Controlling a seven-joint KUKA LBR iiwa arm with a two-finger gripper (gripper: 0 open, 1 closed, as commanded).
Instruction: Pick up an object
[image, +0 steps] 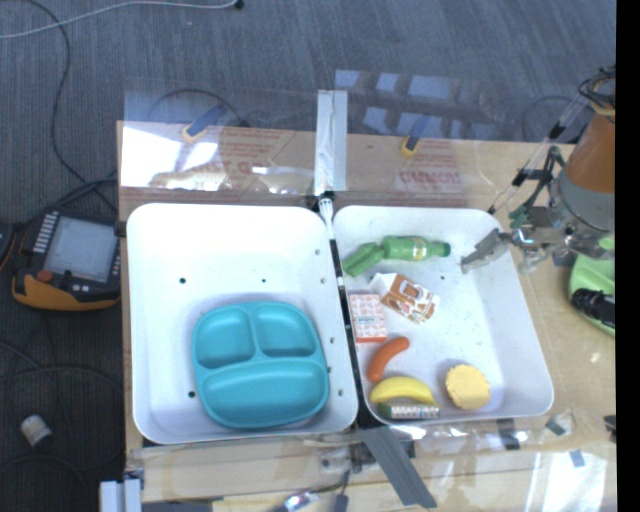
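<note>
Arm: we see the grey arm (590, 170) with its orange band at the right edge, above the right bin's upper right corner.
Gripper: the gripper (484, 252) hangs over the right bin's upper right part; a grey finger (478, 255) slants down-left. We cannot tell whether the tool is wide, narrow or holding anything; nothing shows between its tips.
Right bin: the right bin (520, 330) holds 6 objects, all in its left and lower parts.
Green bottle: the green bottle (402, 249) lies on its side near the top, long axis roughly left to right, dipping slightly to the left, just left of the gripper and apart from it.
Orange packet: an orange and white packet (410, 298) lies below the bottle, tilted.
Small box: a red and white box (367, 317) lies by the left wall, long axis up and down.
Sausage: the orange sausage (387, 357) slants from lower left to upper right.
Banana: the banana (402, 390) lies along the lower wall, long axis left to right.
Yellow round: a yellow round item (467, 386) sits just right of the banana.
Left bin: the left bin (170, 250) bears 1 teal divided tray (262, 362) in its lower middle.
Around: a handheld pendant (68, 262) lies on the floor to the left; a green thing (595, 290) sits right of the bins.
</note>
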